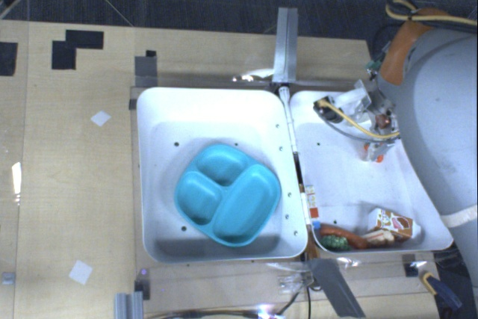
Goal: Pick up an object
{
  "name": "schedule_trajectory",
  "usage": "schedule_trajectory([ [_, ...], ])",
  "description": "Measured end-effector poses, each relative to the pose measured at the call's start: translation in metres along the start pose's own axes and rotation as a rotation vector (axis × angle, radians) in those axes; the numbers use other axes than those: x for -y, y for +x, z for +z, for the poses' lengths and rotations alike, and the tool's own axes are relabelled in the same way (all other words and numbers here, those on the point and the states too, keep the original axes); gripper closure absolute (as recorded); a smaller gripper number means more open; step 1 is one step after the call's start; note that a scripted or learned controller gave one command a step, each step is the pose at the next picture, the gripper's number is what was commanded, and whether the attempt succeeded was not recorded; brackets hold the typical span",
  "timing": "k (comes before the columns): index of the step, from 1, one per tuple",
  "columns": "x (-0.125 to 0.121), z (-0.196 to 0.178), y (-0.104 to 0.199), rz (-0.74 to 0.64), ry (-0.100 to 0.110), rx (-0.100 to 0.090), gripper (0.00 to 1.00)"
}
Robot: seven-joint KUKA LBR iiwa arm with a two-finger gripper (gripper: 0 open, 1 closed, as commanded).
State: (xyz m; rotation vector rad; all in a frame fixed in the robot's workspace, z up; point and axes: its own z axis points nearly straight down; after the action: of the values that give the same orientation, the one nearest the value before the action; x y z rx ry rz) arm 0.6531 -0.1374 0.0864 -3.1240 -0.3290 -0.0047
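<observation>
a grey kuka arm with an orange band reaches in from the right over the right-hand shallow white bin, its two-finger gripper hanging low above the bin's upper half, amid yellow cabling. the fingers sit in a small cluttered patch and whether they stand wide or narrow cannot be told; nothing can be seen between them. the likely targets lie well apart from the gripper, bunched along the same bin's near wall, probably slid there on the sloping floor: a small brown-and-white printed carton beside a green and red-brown toy food piece. in the left-hand white bin, a light-blue plastic divided plate with three compartments rests slightly tilted near the middle. judging by the arm's position, the pick has not yet been made.
</observation>
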Motion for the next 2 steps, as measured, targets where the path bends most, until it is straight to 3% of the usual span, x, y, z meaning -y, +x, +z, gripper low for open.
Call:
schedule_trajectory([
  [1,0.021,-0.046,-0.038,0.003,0.001,0.001,0.00],
  [2,-0.061,0.000,-0.038,0.001,-0.001,-0.001,0.00],
])
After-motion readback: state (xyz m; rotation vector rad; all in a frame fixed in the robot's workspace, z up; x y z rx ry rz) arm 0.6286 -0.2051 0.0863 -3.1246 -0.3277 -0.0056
